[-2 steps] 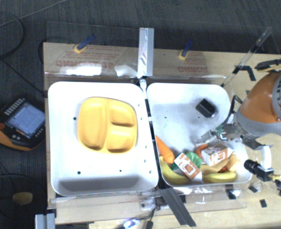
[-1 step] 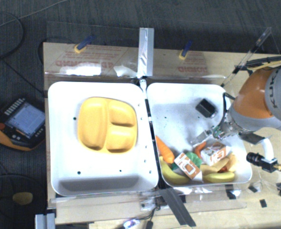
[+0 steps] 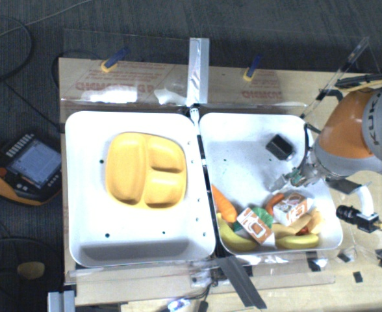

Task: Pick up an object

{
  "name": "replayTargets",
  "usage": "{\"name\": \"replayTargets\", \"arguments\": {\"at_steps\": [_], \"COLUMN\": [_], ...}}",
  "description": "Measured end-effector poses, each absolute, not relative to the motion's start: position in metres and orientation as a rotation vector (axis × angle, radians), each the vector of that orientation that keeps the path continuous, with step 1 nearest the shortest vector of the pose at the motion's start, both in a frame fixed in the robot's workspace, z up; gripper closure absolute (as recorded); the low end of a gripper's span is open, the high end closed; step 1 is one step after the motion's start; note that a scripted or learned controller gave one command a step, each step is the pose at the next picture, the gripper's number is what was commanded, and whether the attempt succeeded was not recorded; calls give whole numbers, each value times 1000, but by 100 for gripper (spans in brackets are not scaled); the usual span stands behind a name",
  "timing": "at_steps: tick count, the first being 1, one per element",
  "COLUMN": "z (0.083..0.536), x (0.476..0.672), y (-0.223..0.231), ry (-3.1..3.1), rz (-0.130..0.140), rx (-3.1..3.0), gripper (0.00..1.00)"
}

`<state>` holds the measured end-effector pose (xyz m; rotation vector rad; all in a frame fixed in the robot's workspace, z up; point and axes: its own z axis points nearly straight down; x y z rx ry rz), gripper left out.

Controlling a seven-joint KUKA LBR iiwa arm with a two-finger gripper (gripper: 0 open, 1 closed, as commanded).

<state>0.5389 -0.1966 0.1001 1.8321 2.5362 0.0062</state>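
The pick is not yet made, as far as can be judged. The two-finger gripper (image 3: 295,179) on the grey and orange arm hangs inside the shallow white plastic bin nearer the arm (image 3: 243,155), low over that bin's heap of toy food, and nothing can be seen lifted out of it. The gripper is too small and cluttered here to tell whether it is spread or closed, or whether it has hold of anything. All the candidates lie in this bin. A small orange-and-white carton (image 3: 293,207) lies just under the gripper, a second similar carton (image 3: 256,225) and two yellow plastic bananas (image 3: 298,241) lie along the bin's near wall, an orange plastic carrot (image 3: 223,203) lies by its inner wall, and a small black block (image 3: 280,146) lies alone on its bare floor towards the far side. Outside this bin, the neighbouring white bin (image 3: 87,233) holds a yellow divided plastic tray (image 3: 145,169). What probably remains is the grasp itself and the lift clear of the heap.
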Motion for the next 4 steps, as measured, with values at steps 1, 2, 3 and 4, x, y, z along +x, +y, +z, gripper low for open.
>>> {"name": "replayTargets", "arguments": {"at_steps": [1, 2, 3, 4], "z": [100, 91, 100, 184], "x": [539, 513, 514, 588], "y": [-196, -172, -169, -123], "ry": [2537, 2569, 2573, 2494], "rz": [6, 2, 10, -4], "rx": [1832, 1776, 1776, 1909], "gripper": [0, 0, 100, 100]}}
